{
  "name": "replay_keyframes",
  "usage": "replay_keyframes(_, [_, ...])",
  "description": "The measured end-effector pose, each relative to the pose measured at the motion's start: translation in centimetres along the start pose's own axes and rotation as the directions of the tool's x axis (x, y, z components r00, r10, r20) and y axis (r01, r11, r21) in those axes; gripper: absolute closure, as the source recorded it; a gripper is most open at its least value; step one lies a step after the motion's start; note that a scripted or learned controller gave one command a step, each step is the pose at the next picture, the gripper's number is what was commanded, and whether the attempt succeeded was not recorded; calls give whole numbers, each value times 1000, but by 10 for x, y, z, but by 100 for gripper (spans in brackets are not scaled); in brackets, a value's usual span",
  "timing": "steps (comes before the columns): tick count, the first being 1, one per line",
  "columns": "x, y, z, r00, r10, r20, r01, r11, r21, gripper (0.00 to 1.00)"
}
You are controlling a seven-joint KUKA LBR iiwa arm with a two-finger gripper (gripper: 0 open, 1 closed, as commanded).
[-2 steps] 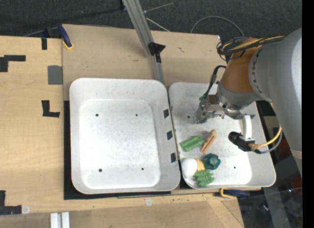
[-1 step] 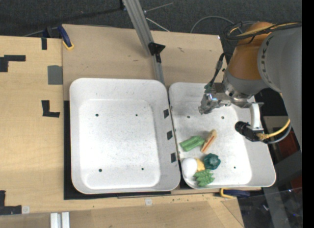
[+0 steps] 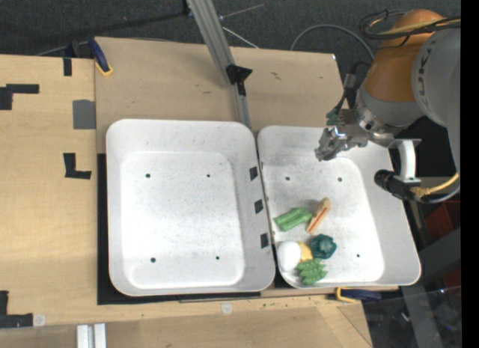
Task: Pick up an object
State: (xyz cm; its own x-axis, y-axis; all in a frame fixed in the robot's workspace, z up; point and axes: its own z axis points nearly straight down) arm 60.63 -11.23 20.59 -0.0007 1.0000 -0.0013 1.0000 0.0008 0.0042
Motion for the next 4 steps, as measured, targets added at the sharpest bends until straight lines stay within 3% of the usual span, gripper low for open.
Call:
replay_keyframes(1, [0,1,-53,1000,-1,0,1,1000,-1,100])
replay_keyframes(4, [183,-12,-33,1000,-7,-3,7,1000,7,100])
